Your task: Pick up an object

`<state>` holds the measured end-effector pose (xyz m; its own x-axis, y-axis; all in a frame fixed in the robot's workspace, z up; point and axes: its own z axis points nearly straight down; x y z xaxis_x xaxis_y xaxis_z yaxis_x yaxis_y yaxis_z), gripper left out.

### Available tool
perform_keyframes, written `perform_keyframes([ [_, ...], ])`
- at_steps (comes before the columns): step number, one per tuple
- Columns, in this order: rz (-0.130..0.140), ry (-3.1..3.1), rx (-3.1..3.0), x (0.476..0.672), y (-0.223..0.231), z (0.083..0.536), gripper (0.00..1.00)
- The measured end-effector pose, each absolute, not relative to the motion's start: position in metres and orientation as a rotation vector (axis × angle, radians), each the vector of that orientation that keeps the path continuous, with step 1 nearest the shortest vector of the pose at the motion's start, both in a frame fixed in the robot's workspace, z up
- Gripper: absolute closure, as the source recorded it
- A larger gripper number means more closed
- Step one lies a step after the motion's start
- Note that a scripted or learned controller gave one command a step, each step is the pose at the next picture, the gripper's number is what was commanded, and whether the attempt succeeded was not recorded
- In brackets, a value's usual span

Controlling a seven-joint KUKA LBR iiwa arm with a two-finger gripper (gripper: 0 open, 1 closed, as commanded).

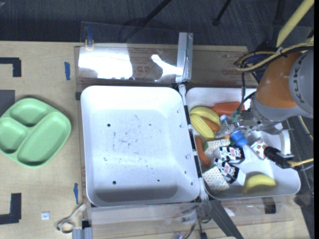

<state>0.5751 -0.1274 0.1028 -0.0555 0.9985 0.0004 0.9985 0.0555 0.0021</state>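
The things I could pick from lay heaped in the right bin (294,185), in the lower right of the frame. A yellow banana (259,181) curved smoothly near the bin's lower edge. To its left sat a black-and-white patterned toy (230,155) and, below that, a pale block with a criss-cross texture (215,178). A ridged yellow corn cob (201,124) lay toward the bin's upper left beside a second yellow, rounded piece (204,113), with an orange carrot-like shape (227,107) just above them. A small blue object (238,137) sat in the middle of the heap.

My pincer (238,119) hung low over the upper middle of that bin, close to the blue object and the corn cob. I could not tell from this view how my pincer was set, or whether anything was caught in it. My arm (286,91) came in from the right edge of the frame, its glossy orange band bulging above the grey wrist, bent downward into the bin.

The left bin (99,103) filled the centre of the frame, a shallow white plastic tray with rounded corners and faint scuffs on its floor. A clear sheet (124,59) stood behind it. At the far left, on the pale wooden counter (40,59), rested a green divided plate (32,131), matte and softly lobed.
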Motion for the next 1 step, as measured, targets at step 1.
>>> perform_keyframes([
  [1,0.017,2.261,2.153,0.5803,-0.1327,0.1222,1.00],
])
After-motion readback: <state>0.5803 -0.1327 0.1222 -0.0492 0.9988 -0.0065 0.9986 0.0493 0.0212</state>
